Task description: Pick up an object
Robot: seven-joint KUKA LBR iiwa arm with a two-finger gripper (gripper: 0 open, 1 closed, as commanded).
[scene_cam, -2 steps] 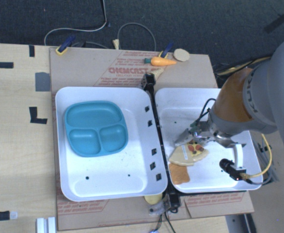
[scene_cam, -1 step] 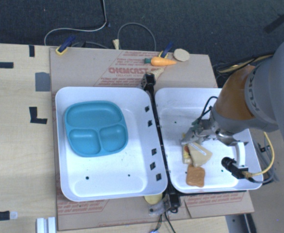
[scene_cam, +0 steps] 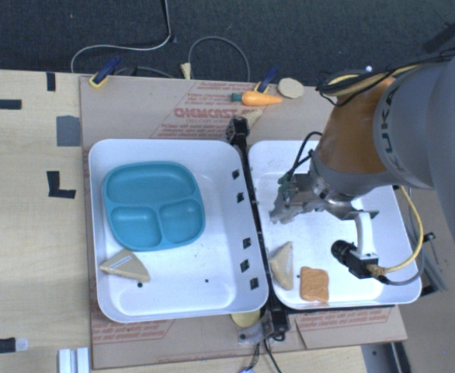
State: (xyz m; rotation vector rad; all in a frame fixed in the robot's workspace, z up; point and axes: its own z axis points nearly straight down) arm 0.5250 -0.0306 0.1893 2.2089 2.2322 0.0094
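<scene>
In the right bin [scene_cam: 383, 295] lie a pale sandwich wedge [scene_cam: 283, 265] near the divider and a tan bread-like slab [scene_cam: 314, 284] beside it at the front. My gripper [scene_cam: 288, 207] hangs over the right bin's left half, above and behind the wedge, with nothing visible between its fingers. The left bin [scene_cam: 103, 177] holds a blue compartment plate [scene_cam: 154, 205] and another sandwich wedge [scene_cam: 125, 266] at its front left.
A toy carrot [scene_cam: 258, 97] and a pale round piece [scene_cam: 290, 88] lie on the cardboard behind the bins. Cables loop across the back. The black divider clips [scene_cam: 247, 208] run between the bins. My arm's bulk covers the right bin's back right.
</scene>
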